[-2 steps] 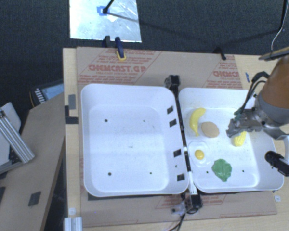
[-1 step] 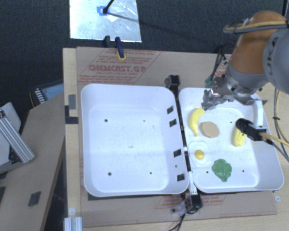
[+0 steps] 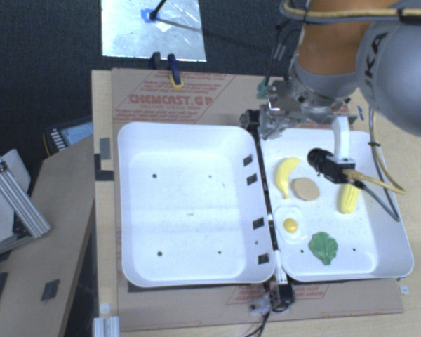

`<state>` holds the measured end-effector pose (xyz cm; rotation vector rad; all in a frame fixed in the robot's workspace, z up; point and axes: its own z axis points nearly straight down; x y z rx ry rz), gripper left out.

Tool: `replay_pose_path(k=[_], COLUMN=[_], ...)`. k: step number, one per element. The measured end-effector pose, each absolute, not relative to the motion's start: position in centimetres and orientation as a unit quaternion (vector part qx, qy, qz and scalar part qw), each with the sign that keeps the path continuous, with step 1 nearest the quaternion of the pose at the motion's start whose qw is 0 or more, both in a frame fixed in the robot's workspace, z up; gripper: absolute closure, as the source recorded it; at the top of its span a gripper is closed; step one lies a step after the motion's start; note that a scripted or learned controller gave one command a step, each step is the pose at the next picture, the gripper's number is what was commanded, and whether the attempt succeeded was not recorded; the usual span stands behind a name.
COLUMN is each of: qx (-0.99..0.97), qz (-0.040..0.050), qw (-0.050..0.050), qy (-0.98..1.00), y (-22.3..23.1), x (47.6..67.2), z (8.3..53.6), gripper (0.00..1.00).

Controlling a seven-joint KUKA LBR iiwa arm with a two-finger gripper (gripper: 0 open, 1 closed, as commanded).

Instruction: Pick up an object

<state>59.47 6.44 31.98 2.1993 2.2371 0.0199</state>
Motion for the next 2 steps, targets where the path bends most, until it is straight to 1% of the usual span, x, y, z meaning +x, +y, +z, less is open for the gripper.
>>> replay_pose_path(k=[1,2], qx=[0.703,0.705], qz=[0.0028,0.0089], qw=[0.000,0.006], qy=[0.711,0.709], y=[13.2,12.6], x=[54.7,58.0], z=[35.3,52.6], gripper=[1.00,1.00])
